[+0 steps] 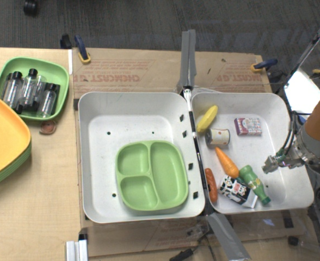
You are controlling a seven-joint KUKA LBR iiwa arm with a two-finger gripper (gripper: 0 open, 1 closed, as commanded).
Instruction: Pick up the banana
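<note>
Right bin (280,105), near to far: milk carton (237,191) and green bottle (253,184) by the front wall, a hot dog (210,185) along the left wall, then carrot (226,162), can (219,137), pink box (248,126). Banana (207,118) lies at the far left corner, just beside the divider, angled, with the can close to its near end. Gripper (271,164) hangs low at the right side of this bin, well apart from the banana; nothing between the fingers, though their spread is too small and blurred to call. Left bin holds the green tray (152,175). Judgement: reach phase, grasp not begun. Advise travelling above the clutter, turning the fingers across the banana's width, descending at mid-length, away from can and divider.
</note>
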